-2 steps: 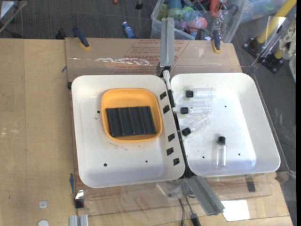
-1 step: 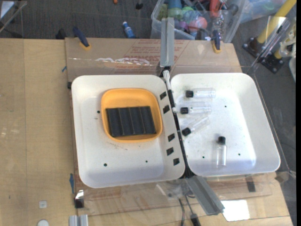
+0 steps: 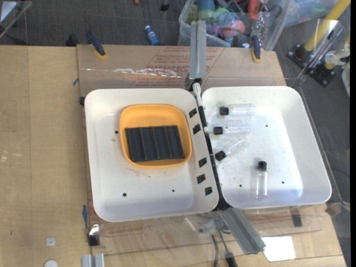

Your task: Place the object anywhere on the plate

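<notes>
A wooden bench [image 3: 33,121] carried two shallow white bins side by side. The left bin [image 3: 100,193] held an orange plate [image 3: 153,112] with rounded corners, set toward the bin's far half. A black ridged block [image 3: 154,143] lay on the plate and covered most of its near part.

The right bin [image 3: 303,149] held four clear vials with black caps, all well apart from the plate and across the divider [image 3: 204,149] where the bins met. The first vial [image 3: 238,110] lay on its side near the far rim, cap toward the divider. The second vial [image 3: 231,130] lay just below it, pointing the same way. The third vial [image 3: 231,148] lay tilted, its cap close to the divider. The fourth vial [image 3: 261,178] lay alone nearer the front, cap pointing away from the viewer.

Whether the gripper was open or closed could not be told.

Behind the bins stood a clear tub [image 3: 233,10] of colourful items.
</notes>
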`<state>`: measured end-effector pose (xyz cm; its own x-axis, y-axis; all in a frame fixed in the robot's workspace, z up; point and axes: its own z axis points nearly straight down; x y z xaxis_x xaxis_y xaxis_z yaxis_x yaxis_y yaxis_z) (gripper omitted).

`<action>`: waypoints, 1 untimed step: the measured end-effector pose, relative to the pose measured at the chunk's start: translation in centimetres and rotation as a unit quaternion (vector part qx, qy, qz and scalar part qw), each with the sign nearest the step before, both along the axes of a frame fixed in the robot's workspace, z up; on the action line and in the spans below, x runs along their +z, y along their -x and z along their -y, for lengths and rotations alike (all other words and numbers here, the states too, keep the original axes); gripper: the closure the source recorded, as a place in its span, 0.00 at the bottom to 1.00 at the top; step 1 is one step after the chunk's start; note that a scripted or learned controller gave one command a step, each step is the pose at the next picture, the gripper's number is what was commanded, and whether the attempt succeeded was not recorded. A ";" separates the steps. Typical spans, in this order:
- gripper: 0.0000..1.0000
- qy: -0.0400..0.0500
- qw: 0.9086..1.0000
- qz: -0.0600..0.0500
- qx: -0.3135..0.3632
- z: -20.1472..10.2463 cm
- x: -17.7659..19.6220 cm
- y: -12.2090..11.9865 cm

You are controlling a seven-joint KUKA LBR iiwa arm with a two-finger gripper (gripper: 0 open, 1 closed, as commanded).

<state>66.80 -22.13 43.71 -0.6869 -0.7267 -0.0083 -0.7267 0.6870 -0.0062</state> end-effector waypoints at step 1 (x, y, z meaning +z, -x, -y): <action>1.00 0.001 0.991 0.000 0.137 0.0 0.0 0.0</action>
